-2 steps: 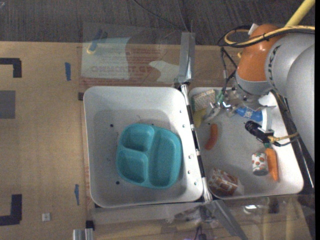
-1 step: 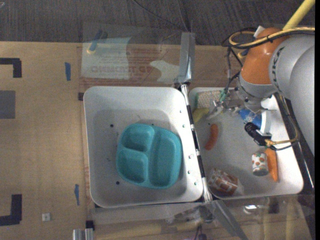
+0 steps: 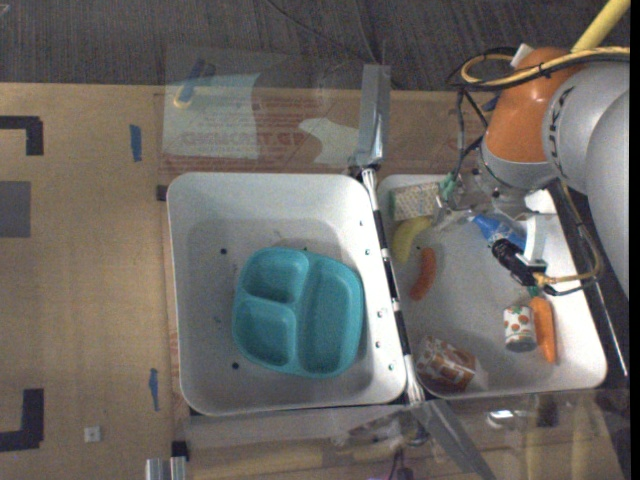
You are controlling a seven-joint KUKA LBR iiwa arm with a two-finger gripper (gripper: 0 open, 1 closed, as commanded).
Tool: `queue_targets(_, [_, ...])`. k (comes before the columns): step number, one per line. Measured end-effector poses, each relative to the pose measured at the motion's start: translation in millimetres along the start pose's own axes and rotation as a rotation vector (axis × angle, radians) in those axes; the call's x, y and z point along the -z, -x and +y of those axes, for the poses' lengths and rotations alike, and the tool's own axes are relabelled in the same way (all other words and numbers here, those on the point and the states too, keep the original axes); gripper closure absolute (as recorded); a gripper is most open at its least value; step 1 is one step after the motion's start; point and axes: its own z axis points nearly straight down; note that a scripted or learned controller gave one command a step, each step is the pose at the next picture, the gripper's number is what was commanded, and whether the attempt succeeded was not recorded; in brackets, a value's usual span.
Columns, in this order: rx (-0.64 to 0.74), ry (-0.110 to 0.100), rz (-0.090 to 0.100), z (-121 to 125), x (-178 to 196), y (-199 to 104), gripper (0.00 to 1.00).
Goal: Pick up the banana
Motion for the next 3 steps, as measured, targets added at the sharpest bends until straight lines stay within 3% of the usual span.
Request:
queue_targets(1, [0.000,0.000,0.000,-0.1,-0.2,-0.2,0.00])
queue_targets(2, [0.216,0.000,-0.016,10.7,-5.0,-5.6,0.00])
queue_targets(3, [0.265,-0.006,-0.009,12.8,-7.2,-2.0,0.00])
